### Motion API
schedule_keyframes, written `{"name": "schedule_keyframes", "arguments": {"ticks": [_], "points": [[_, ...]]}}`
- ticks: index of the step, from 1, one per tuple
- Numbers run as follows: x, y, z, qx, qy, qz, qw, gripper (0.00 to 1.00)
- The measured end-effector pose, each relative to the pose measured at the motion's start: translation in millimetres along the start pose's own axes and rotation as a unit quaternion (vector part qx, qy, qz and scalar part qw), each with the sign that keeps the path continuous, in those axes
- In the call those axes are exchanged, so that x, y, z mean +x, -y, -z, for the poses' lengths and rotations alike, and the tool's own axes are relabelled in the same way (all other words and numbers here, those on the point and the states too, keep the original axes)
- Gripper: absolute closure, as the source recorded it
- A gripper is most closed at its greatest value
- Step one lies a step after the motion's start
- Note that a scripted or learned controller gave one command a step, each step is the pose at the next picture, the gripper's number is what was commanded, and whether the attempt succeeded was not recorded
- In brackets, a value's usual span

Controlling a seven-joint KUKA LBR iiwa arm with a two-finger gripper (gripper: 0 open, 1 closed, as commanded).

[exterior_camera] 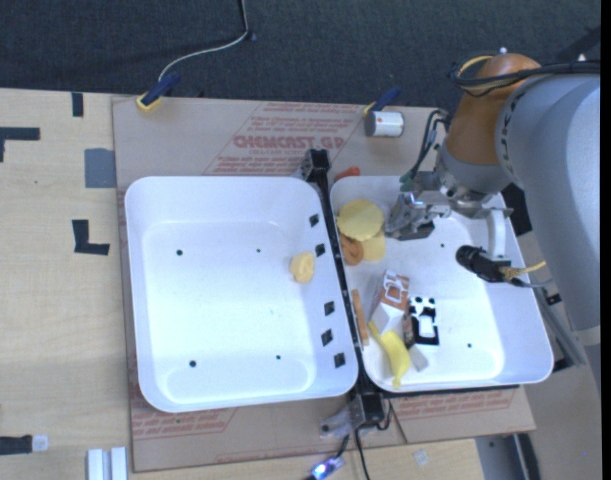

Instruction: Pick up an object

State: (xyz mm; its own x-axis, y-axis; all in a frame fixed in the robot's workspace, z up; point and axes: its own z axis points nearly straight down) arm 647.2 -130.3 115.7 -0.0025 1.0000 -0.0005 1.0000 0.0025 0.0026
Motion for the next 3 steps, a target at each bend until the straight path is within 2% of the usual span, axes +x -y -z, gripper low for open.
{"name": "schedule_keyframes", "arguments": {"ticks": [1,2,3], "points": [[18,77,-32,0.003,0.000,-0.002,1.0000,1.00],[29,90,-31,0.001,0.000,-0.001,1.0000,1.00],[23,155,-30,0.002,0.000,-0.002,1.0000,1.00]]}}
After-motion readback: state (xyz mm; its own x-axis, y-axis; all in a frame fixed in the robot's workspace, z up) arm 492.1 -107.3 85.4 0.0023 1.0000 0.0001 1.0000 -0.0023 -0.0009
